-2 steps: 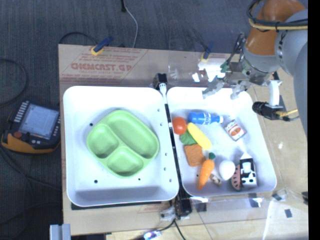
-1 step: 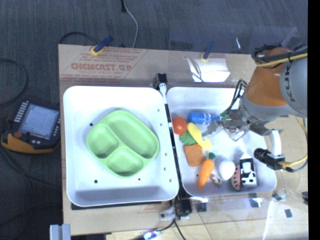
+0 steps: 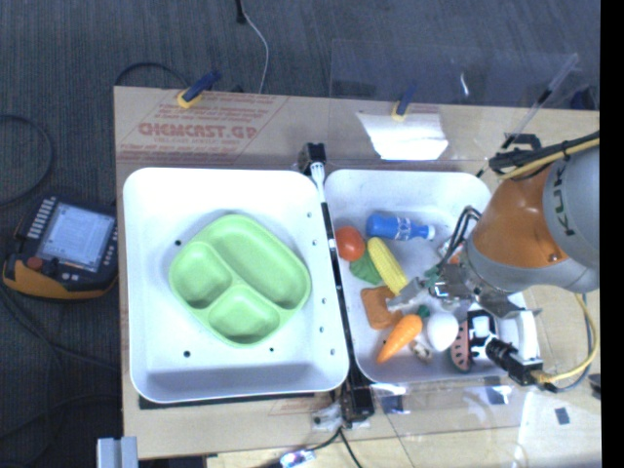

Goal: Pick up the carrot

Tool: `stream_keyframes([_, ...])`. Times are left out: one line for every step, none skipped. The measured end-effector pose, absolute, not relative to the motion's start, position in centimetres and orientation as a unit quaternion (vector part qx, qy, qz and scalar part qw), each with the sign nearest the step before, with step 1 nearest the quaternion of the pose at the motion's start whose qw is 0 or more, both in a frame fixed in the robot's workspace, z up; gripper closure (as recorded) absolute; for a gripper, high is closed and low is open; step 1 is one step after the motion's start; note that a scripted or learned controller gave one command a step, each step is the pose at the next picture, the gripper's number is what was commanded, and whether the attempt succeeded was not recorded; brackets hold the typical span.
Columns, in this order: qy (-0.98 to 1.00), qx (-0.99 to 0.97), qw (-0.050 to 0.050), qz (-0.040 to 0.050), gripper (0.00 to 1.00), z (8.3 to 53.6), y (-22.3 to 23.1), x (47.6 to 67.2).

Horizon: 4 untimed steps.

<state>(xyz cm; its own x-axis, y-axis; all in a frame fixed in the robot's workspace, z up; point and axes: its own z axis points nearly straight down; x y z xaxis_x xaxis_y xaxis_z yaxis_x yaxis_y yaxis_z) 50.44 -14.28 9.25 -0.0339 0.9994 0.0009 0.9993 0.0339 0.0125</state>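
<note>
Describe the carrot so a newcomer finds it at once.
Look in the right-hand white bin, toward its near edge. The orange tapered plastic carrot lies there between a flat orange square piece and a white egg; it alone is cone-shaped.

Right bin (image 3: 409,178) packed tight: carrot (image 3: 401,337) hemmed by egg (image 3: 441,333), orange block (image 3: 377,305), corn (image 3: 387,265) and the arm (image 3: 522,232) overhead, open floor only along its top wall; left bin (image 3: 146,261) open around the green plate (image 3: 241,277).
</note>
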Motion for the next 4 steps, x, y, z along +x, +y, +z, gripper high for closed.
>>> stream_keyframes([0.710,0.704,0.010,0.0046,0.00,9.2,-10.1,49.0])
stream_keyframes([0.709,0.705,0.009,0.0054,1.00,10.2,-10.1,49.1])
stream_keyframes([0.693,0.721,0.010,0.0064,1.00,9.4,-9.9,49.1])
stream_keyframes([0.670,0.742,0.011,0.0062,1.00,9.3,-9.7,49.0])
